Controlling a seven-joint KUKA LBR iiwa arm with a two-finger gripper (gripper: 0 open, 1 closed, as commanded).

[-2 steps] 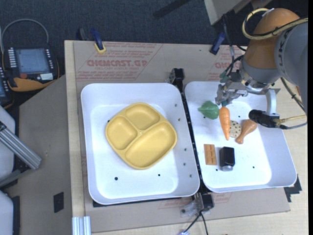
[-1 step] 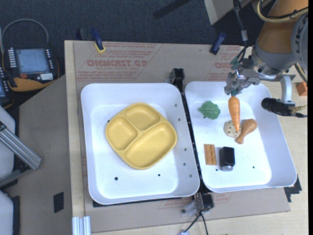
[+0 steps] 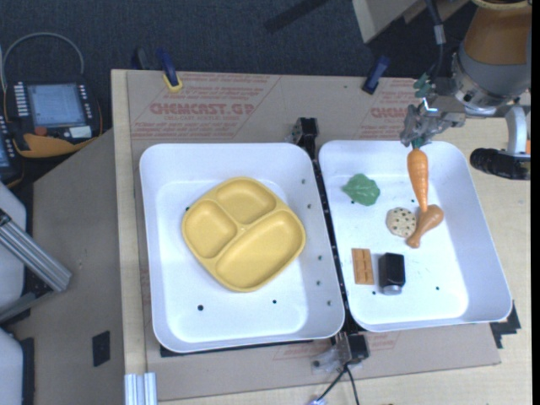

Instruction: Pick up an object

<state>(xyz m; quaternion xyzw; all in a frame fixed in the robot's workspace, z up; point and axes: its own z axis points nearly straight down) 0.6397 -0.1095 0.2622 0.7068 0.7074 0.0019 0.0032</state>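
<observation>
An orange carrot (image 3: 418,178) stands lengthwise in the right bin (image 3: 481,251), its top end between the fingers of my gripper (image 3: 417,144), which is shut on it at the bin's far edge. The carrot's thin tip points down toward a brown drumstick (image 3: 425,224). Beside that lie a speckled cookie (image 3: 400,221), a green leafy piece (image 3: 363,189), a tan cracker bar (image 3: 362,266) and a black block (image 3: 391,272). I cannot tell whether the carrot is off the bin floor.
The left bin (image 3: 169,285) holds a yellow divided plate (image 3: 244,232). A black clamp (image 3: 305,131) sits between the bins at the far edge. The grey arm with its orange band (image 3: 498,32) comes in from the upper right.
</observation>
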